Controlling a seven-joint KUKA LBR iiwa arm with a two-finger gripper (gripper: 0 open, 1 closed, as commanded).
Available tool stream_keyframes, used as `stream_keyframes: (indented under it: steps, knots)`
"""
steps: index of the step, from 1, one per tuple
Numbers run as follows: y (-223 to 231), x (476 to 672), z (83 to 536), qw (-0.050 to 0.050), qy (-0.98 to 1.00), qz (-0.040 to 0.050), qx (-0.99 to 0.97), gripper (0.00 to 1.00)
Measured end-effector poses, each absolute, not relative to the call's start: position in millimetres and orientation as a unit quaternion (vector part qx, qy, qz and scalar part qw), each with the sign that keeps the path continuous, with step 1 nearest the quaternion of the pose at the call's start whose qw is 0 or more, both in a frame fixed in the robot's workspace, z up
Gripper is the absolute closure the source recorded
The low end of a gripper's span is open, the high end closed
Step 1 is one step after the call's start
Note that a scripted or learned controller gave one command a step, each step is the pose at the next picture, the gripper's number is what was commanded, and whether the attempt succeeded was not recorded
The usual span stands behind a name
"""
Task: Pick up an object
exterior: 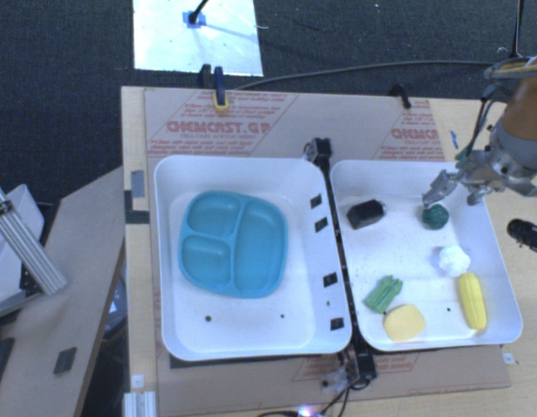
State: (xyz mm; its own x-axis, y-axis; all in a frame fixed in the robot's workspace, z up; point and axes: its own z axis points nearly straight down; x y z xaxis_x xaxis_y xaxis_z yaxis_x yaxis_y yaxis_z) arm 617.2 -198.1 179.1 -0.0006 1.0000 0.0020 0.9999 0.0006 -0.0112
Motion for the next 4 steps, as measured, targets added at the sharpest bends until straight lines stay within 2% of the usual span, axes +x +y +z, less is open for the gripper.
stream_keyframes:
  steps: [1,3,4]
  knots:
    - [-197,620.4,188,-0.001,-0.708,-0.0004,-0.706,0.00]
    - [-191,629.5,83,0.000,-0.710,0.0004,-0.705,0.00]
    - [-191,630.5,85,-0.001,-0.709,-0.0005,-0.705,0.00]
